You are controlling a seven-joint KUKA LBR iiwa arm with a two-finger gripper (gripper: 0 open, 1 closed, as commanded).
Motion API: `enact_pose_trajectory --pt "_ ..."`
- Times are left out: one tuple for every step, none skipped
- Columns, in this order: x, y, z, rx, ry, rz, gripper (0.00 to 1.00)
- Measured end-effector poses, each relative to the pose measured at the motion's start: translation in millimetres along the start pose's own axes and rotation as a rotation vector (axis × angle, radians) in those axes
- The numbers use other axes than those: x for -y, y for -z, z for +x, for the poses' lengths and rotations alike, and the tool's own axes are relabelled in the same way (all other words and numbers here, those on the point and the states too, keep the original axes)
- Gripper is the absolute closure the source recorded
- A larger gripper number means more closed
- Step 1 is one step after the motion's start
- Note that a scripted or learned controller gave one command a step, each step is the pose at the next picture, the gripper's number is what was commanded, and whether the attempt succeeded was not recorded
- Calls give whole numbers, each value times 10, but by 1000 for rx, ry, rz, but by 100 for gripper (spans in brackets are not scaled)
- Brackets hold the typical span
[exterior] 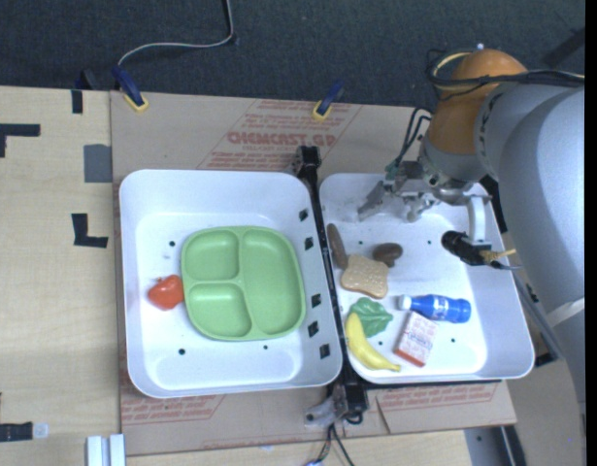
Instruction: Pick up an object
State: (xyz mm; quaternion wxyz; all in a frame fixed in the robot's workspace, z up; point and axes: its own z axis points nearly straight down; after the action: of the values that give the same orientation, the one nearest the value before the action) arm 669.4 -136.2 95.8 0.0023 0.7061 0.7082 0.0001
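Nearest the camera, front rim: the right bin ends in a rounded white lip, with brown cardboard showing just below it.
Front of right bin: a yellow banana, smooth and curved, lies by the divider; just beside it to the right sits a small flat red-and-white packet, tilted.
Leafy piece: a crinkled green lettuce-like toy touches the top of the banana.
Bottle: a blue bottle with a white cap lies on its side, right of the leaf, with bare white floor between it and the right wall.
Middle of right bin: a tan slice of toast, flat and speckled; a dark brown rounded lump touches its upper edge, and a brown elongated piece lies along the divider.
Left bin: a glossy green three-section plate fills the centre; a small red object rests against its left rim. Open floor runs along the front and back walls.
Far part of right bin: bare white floor, the widest free patch.
Gripper: metal, low over that far patch, fingers spread apart, nothing between them; well apart from the toast and bottle.
Arm: grey, with an orange band, overhanging the right wall.
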Motion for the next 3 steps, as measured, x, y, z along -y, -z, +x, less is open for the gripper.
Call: enact_pose_trajectory --pt "471 -94 156 -1 -2 1 0" --pt "628 -88 83 -1 -2 -2 0" --pt "622 14 80 0 -2 -4 100"
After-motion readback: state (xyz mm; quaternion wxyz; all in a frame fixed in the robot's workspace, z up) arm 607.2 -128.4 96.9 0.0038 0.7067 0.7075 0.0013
